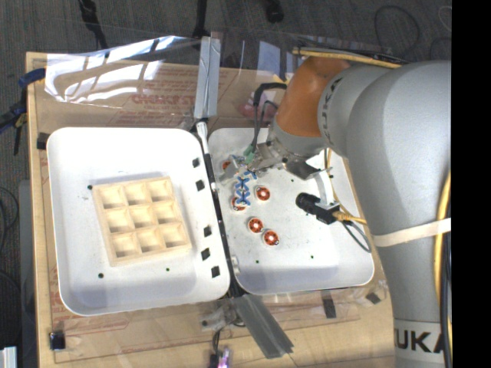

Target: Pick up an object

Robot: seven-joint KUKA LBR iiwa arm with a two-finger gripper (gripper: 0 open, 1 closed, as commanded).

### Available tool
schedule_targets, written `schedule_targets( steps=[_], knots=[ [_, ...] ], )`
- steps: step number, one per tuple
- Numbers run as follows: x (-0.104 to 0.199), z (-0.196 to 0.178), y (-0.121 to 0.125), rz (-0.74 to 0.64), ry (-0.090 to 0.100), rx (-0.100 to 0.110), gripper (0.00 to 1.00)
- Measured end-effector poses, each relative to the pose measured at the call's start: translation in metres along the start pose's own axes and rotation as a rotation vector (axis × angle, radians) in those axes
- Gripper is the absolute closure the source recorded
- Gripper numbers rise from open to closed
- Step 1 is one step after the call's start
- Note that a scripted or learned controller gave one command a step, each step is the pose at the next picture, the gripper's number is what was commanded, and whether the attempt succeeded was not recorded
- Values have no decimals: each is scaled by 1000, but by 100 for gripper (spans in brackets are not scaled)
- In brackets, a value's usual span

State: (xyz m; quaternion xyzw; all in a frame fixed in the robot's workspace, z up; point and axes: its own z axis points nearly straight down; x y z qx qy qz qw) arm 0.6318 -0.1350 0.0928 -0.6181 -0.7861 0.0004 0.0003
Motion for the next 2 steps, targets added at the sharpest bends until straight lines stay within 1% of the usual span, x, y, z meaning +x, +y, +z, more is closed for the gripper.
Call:
schedule_targets(
  steps=[1, 2],
  knots=[
    [0, -11, 1, -5, -1, 1, 100],
    [0, -11, 1, -5, -1, 1, 0]
  ],
)
